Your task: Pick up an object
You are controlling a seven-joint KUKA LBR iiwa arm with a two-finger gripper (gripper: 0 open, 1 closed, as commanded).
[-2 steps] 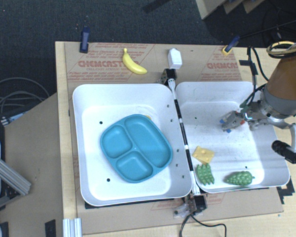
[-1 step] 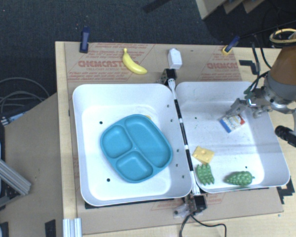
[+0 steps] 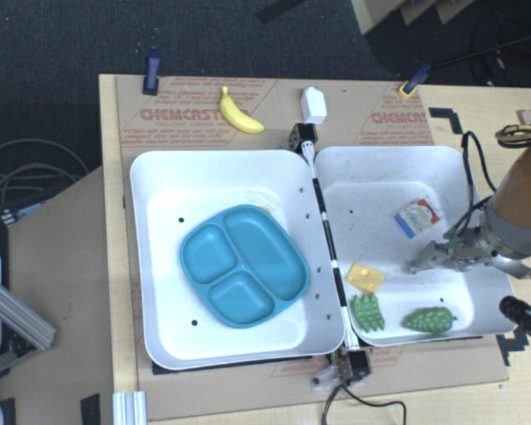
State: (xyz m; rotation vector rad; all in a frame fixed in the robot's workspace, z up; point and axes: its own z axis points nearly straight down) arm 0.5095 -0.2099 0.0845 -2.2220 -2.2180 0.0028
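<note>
The big blue plate [image 3: 242, 266] sits in the left bin [image 3: 150, 193]. Right of it, the gripper [image 3: 422, 261] hangs, holding nothing. Nearby lies a little cheese wedge [image 3: 365, 278], probably light and stiff; grab its flat sides.

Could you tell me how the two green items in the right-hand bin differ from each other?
The left green item stands lengthwise against the bin's divider wall, just below the yellow piece; the right green item lies crosswise nearer the bin's front wall. The left one looks shorter and broader, the right one longer and tapering. Both are bumpy, green, and lie apart from the gripper.
</note>
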